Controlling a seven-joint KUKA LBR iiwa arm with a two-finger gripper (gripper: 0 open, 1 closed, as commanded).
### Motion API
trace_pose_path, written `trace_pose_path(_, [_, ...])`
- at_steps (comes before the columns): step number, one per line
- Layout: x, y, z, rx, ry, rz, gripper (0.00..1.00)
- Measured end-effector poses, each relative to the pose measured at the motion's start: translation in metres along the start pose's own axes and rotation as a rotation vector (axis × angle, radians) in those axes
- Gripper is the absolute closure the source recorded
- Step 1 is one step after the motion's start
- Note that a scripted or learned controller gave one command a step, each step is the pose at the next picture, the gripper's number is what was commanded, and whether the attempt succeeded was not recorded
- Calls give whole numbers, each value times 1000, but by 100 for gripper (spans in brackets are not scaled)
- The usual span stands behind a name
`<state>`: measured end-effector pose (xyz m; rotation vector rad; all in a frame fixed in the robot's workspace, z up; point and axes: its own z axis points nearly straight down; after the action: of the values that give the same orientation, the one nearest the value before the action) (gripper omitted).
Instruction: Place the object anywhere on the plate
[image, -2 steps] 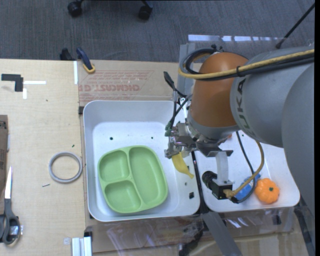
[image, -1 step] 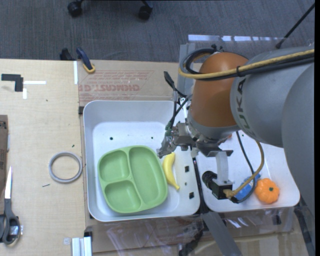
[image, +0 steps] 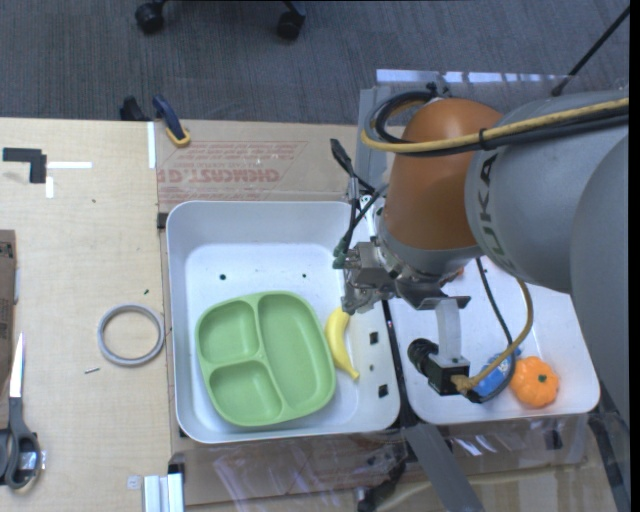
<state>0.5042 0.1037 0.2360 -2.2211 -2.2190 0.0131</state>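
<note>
Banana (image: 341, 343) lying in the left bin (image: 190, 240), just right of the green plate (image: 264, 354) and not on it.

The bench is pale wood, with a flattened cardboard sheet (image: 240, 165) behind the plate's bin and grey carpet beyond; a roll of tape (image: 130, 333) lies on the wood well left of the plate, scissors (image: 17, 440) farther left at the edge. The banana's long axis runs roughly front to back, slightly bowed, its upper end toward the gripper (image: 358, 290), its lower end toward the bin's front-right corner. The gripper hangs just above that upper end, right of the plate; whether its fingers are spread or pressed together cannot be told. An orange pumpkin-like toy (image: 534, 383) sits in the right bin (image: 570, 330), far right of the plate.
</note>
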Motion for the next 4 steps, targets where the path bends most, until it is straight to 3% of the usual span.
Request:
trace_pose_path(1, [54,-27,-60,-5,2,-2,100])
trace_pose_path(2, [-38,-27,46,-3,3,3,100])
trace_pose_path(3, [-20,-24,-96,-5,2,-3,100])
trace_pose_path(4, [62,-27,12,-2,1,1,100])
